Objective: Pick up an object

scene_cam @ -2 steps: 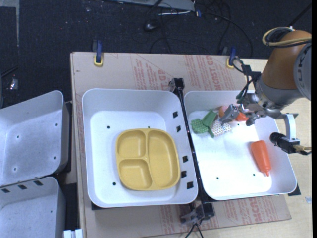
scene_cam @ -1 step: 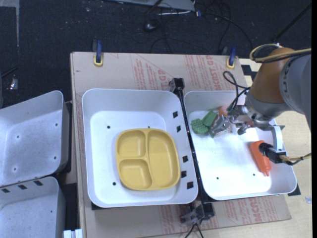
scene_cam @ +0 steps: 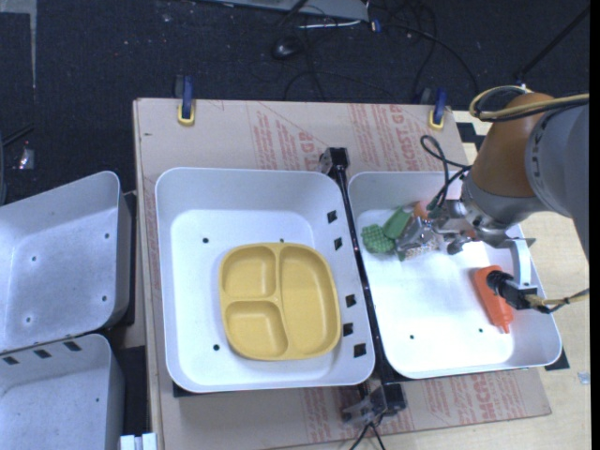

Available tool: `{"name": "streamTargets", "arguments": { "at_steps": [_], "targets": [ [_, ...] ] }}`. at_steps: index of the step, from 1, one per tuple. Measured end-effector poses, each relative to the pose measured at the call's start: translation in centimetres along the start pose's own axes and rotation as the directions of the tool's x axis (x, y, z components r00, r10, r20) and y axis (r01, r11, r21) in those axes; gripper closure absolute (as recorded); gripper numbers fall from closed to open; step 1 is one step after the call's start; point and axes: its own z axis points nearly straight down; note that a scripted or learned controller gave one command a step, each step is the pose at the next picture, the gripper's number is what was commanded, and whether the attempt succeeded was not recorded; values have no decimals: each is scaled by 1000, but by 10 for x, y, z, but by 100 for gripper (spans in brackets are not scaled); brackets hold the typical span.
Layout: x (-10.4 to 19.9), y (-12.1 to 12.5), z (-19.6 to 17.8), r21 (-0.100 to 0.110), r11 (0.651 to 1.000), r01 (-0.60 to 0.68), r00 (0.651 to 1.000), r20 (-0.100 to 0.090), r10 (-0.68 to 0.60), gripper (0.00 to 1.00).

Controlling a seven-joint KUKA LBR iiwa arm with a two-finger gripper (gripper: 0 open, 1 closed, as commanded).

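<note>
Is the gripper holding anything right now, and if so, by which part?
Cannot be told: the gripper is down at the green object in the right bin.

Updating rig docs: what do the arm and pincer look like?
The arm has a grey cylindrical body with an orange band above the wrist. A yellow-and-black cable loops over it. The pincer is small, metallic silver-grey hardware with dark parts.

Smooth, faintly glossy white plastic bins (scene_cam: 187,364); matt yellow plastic divided plate (scene_cam: 279,301); bare cardboard-like table (scene_cam: 281,125) with red print; bumpy green plastic piece (scene_cam: 377,239); glossy orange plastic item (scene_cam: 491,293); shiny metal end effector (scene_cam: 419,242).
</note>
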Motion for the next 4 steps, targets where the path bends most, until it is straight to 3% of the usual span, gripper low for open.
{"name": "streamTargets", "arguments": {
  "at_steps": [1,4],
  "targets": [
    [1,3,-13,-8,1000,1,1000,-1,-1,100],
    [12,-14,-178,-3,1000,4,1000,2,-4,100]
  ]
}}
